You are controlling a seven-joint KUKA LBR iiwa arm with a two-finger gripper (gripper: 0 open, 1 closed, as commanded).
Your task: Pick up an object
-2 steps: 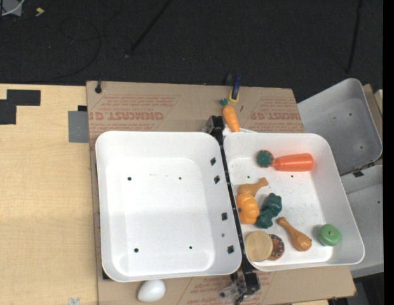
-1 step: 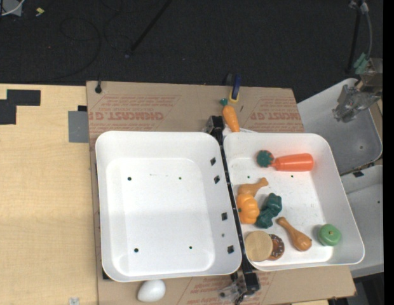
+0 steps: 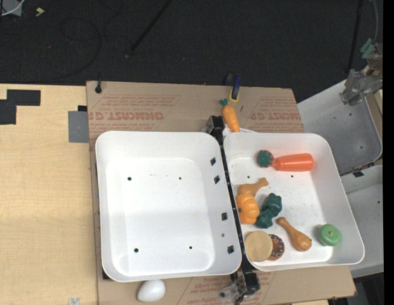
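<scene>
Two shallow white bins sat side by side on a brown cardboard sheet [image 3: 159, 107], which lay on the pale wooden desk [image 3: 38, 202]. The left bin [image 3: 108, 202] took up the middle of the frame; the right bin [image 3: 340, 189] lay in the lower right and held all the binned toys.

Near that bin's upper edge lay an orange-red carrot [image 3: 293, 162] on its side, its dark green top [image 3: 265, 159] pointing left. Below it, close against the bin's left wall, an orange drumstick [image 3: 253, 187] rested just above an orange pumpkin [image 3: 247, 209], with a dark green piece [image 3: 270, 210] touching the pumpkin's right side. Lower down, a round tan burger [image 3: 263, 246] sat in the bin's lower left corner. A brown drumstick [image 3: 294, 234] lay slantwise just to its right, and a green round toy [image 3: 329, 235] sat near the lower right corner.

Outside the bins, a small orange carrot [image 3: 230, 118] lay on the cardboard just above where the two bins met, below a blue and yellow clip [image 3: 234, 89]. A white egg [image 3: 151, 290] rested at the bottom of the frame, just below the left bin.

How far the claw stood open, and whether it had hold of anything, could not be told. Every toy lay resting on a surface.
</scene>
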